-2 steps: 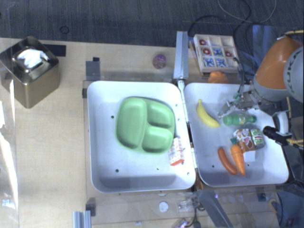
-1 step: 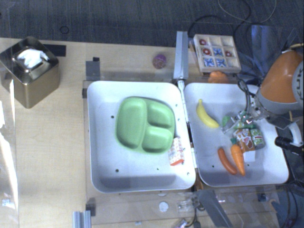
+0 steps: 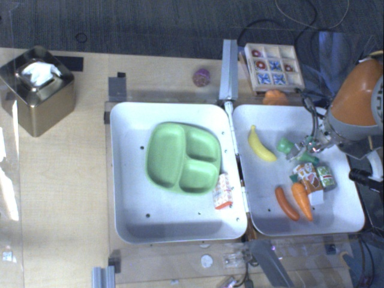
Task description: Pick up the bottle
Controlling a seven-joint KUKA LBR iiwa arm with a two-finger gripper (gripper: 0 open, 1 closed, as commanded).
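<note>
- While it lies in the upper middle of the shallow white right bin (image 3: pixel 342 216), the small green plastic bottle (image 3: pixel 284 144) sits just right of a yellow plastic banana (image 3: pixel 261 146).
- The metal end effector (image 3: pixel 309 146) hangs just beside the bottle's right end; I cannot tell whether it is spread or pressed together.
- Below them lie a green-and-white printed carton (image 3: pixel 313 176), an orange toy carrot (image 3: pixel 303 200) and a reddish toy sausage (image 3: pixel 286 203).
- The shallow white left bin (image 3: pixel 138 216) holds a green divided plastic tray (image 3: pixel 180 158) and a small red-and-white packet (image 3: pixel 223 192).
- On the pale wooden counter (image 3: pixel 60 191), at far left, stands a brass-coloured tissue box (image 3: pixel 39 98).
</note>
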